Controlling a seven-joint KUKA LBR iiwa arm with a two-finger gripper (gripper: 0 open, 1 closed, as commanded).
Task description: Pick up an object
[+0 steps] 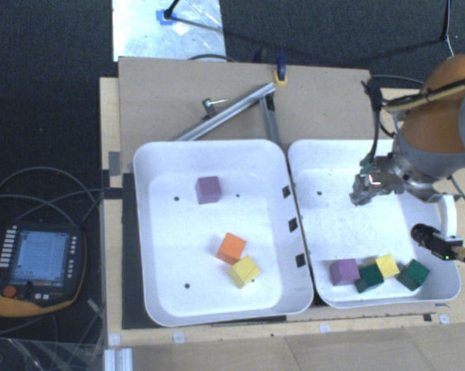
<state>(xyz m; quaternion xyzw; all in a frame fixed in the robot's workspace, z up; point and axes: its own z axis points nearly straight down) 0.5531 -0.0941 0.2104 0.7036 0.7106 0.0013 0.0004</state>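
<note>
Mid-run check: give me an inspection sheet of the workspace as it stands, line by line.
Surface: bench bearing left bin and right bin, side by side.
Job's things: left bin holds purple block, orange block touching yellow block; right bin's near edge holds a purple, two green and a yellow block clustered.
Clutter: metal bar behind the bins.
Grippers: gripper above right bin, nothing seen between fingers.
Cables: loose loops at left.
Surroundings: teach pendant on floor.
</note>
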